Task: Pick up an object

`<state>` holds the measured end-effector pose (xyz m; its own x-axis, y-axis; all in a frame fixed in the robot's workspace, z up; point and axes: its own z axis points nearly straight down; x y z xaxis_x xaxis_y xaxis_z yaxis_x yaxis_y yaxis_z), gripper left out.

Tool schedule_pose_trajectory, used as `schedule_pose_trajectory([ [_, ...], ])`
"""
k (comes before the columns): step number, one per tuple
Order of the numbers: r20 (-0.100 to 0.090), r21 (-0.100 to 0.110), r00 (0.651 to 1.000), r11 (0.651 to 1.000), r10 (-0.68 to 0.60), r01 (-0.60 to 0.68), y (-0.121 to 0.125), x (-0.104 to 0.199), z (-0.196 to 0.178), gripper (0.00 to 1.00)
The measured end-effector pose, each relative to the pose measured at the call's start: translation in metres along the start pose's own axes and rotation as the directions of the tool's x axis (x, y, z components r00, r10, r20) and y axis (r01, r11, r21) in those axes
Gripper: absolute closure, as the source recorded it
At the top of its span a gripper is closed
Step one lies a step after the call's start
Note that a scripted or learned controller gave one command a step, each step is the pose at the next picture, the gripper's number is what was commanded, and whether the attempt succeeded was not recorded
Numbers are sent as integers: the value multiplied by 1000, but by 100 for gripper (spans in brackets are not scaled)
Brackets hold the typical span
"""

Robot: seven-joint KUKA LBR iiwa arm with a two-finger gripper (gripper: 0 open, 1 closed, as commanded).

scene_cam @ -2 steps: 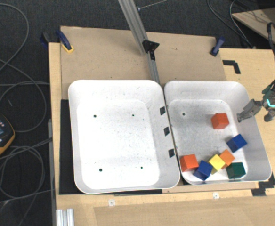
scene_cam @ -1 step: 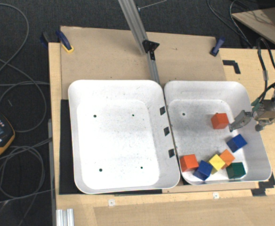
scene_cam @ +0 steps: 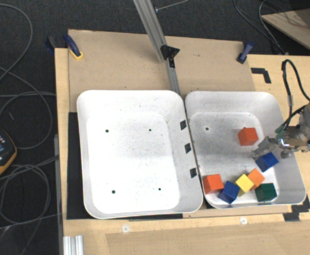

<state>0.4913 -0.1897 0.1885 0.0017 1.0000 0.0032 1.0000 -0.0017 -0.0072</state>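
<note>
The right bin (scene_cam: 234, 102) holds several small blocks. A red-orange block (scene_cam: 247, 136) lies alone near the bin's middle. Along the front wall sit an orange block (scene_cam: 213, 183), a blue block (scene_cam: 229, 191), a yellow block (scene_cam: 244, 183), another orange block (scene_cam: 256, 177) and a green block (scene_cam: 265, 192). A second blue block (scene_cam: 267, 161) lies just under my gripper (scene_cam: 265, 151), which reaches in low from the right edge of the bin. The gripper's tip is at or touching that blue block's top; I cannot tell whether it grips it.
The left bin (scene_cam: 91, 142) stands beside the right one, with a row of black clips (scene_cam: 187, 147) on the shared wall. A slanted metal pole (scene_cam: 155, 31) rises behind the bins. Cables lie on the floor at the left.
</note>
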Motion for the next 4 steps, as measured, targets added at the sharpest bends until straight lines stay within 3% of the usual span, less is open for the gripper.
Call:
schedule_pose_trajectory([
  [1,0,-1,1000,1000,-2,2,10,0,54,0],
  [2,3,-9,1000,1000,-2,2,11,-1,40,100],
  [4,7,-16,1000,1000,-3,3,11,-12,-71,100],
])
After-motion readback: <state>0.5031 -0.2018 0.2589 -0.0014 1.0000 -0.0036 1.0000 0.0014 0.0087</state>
